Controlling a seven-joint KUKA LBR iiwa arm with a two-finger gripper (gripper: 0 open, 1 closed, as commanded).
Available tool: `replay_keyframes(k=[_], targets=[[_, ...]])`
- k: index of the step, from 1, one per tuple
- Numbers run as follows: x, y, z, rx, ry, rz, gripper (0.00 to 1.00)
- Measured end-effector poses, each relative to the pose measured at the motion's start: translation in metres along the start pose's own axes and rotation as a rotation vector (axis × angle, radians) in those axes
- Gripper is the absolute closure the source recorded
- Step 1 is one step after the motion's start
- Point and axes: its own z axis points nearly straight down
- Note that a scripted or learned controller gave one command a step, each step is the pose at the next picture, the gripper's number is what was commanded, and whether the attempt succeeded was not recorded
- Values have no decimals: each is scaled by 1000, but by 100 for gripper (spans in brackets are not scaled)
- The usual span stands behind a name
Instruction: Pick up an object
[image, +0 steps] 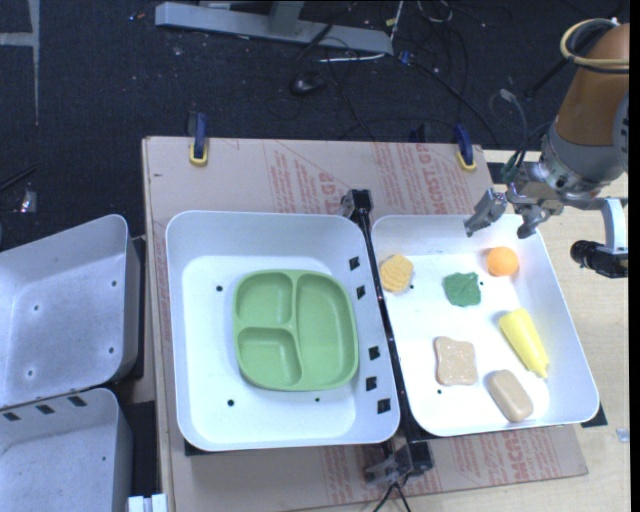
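The right bin (430, 415) holds several toy foods: an orange ball (502, 261), a green leafy piece (462, 289), a round yellow waffle (397, 272), a yellow corn cob (524, 340), a tan toast slice (456, 361) and a beige bread roll (510, 395). My gripper (505, 220) hangs above the bin's far right corner, just beyond the orange ball. Its two fingers are spread apart and nothing sits between them.
The left bin (200, 410) contains a green divided plate (297, 330). A black divider with clips (375, 300) runs between the bins. Blue clamps (199, 150) hold the cardboard base at the back. White bin lids (60, 300) lie to the far left.
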Motion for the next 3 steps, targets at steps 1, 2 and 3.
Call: replay_keyframes(k=[1,2,3], targets=[[0,3,-8,-12,-2,-2,0],[0,2,57,-7,-1,-1,0],[-2,5,120,-7,1,-1,0]])
